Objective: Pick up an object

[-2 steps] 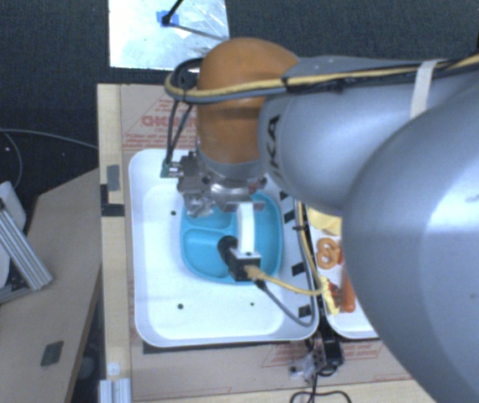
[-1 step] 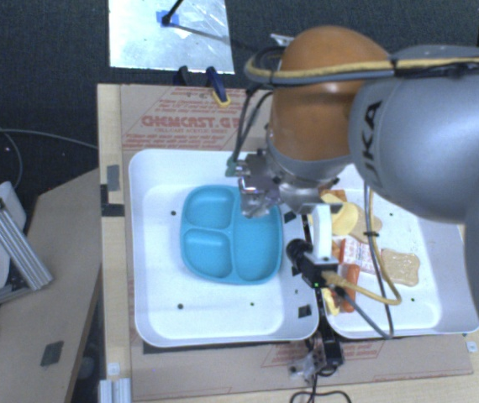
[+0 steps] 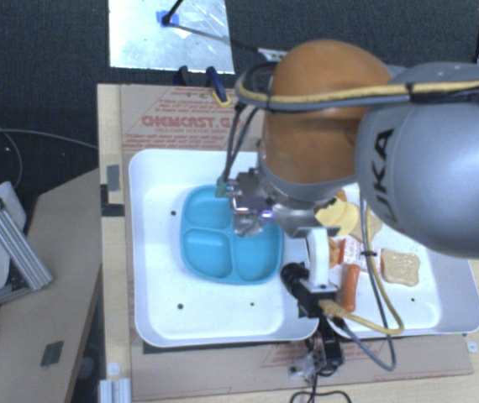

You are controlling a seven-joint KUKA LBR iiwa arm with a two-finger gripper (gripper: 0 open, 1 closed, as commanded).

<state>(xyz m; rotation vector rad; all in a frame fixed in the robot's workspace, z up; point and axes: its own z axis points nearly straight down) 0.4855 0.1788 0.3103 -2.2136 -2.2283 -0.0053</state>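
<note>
A: Where's the gripper (image 3: 252, 217)?
B: Mid-frame, over the tray (image 3: 223, 246); whether it's apart, I cannot tell.
A: And the tray?
B: Left bin (image 3: 160, 309), centre. Probably light, stiff, slick plastic. Take its rim.

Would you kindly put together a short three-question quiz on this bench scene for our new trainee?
1. True or false: the blue divided tray lies in the left bin.
2. Which item lies in the right bin? A) toast slice B) green cup C) black shoe
3. Fill in: the arm's big joint above the bins, over the gripper, is coloured ______.

Key: 1 true; 2 A; 3 orange.
</note>
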